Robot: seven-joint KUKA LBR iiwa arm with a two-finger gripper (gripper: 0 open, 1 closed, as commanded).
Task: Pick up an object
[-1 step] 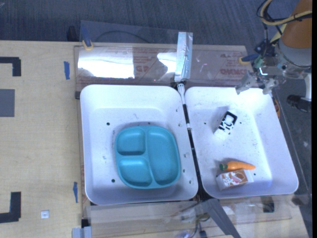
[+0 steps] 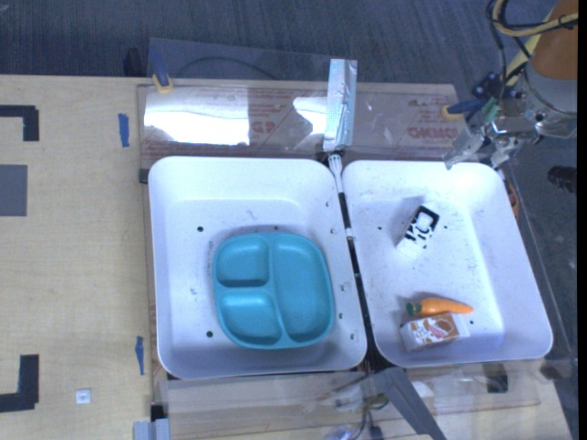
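White right bin (image 2: 514, 246) holds a carrot (image 2: 442, 307), a small carton (image 2: 431, 330) and a black-white item (image 2: 420, 226). Gripper (image 2: 477, 149) hovers at far rim; we can't tell open vs. closed. Pick not yet started.

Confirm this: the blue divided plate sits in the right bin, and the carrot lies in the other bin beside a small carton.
Not quite. The camera view shows the blue divided plate in the left bin, not the right. The carrot does lie in the other bin, the right bin, beside the small carton.
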